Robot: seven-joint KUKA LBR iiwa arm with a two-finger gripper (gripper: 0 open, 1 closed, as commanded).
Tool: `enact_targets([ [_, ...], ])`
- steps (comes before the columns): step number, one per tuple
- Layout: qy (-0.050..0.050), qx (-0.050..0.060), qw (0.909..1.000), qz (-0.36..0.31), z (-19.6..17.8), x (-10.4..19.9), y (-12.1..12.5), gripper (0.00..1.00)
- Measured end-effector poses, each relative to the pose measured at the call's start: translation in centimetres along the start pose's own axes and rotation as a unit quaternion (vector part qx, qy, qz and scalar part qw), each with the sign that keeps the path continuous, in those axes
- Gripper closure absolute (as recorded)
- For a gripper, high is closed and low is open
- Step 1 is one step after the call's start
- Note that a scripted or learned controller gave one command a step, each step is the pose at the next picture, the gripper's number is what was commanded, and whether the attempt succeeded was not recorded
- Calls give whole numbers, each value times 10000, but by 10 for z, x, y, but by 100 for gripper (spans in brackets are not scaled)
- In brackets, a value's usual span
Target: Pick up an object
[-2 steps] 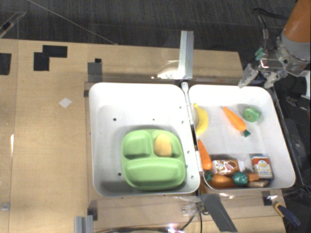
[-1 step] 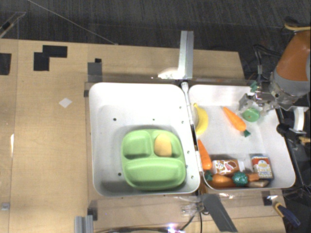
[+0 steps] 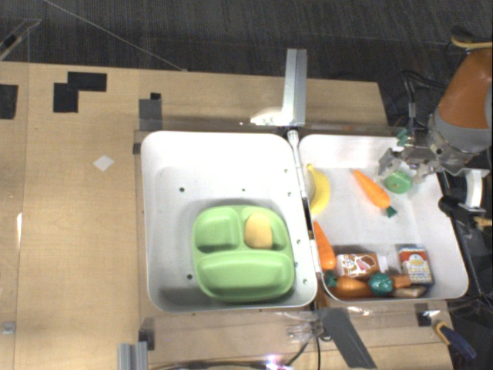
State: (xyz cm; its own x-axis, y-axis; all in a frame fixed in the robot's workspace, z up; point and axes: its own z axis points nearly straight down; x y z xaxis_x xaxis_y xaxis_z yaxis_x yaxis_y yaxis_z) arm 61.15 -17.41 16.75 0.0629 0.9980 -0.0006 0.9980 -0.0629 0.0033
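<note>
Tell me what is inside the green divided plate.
A yellow, lemon-like fruit sits in the upper right compartment of the green plate. The other compartments show bare; anything beneath the fruit is hidden.

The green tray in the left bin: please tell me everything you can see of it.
The green tray is light green, looks like smooth plastic and has rounded corners. It has three compartments: two small ones at the far side and one wide one at the near side. It lies flat on the floor of the left bin, toward the near right part, slightly turned. A yellowish rounded fruit sits in the far right compartment. The other two compartments hold nothing.
</note>
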Motion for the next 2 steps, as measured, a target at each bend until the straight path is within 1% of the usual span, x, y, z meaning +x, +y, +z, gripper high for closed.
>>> enact_targets([
  [1, 2, -14, 9996, 275, 71, 19, 7, 0],
  [2, 6, -36, 9996, 267, 60, 20, 9, 100],
])
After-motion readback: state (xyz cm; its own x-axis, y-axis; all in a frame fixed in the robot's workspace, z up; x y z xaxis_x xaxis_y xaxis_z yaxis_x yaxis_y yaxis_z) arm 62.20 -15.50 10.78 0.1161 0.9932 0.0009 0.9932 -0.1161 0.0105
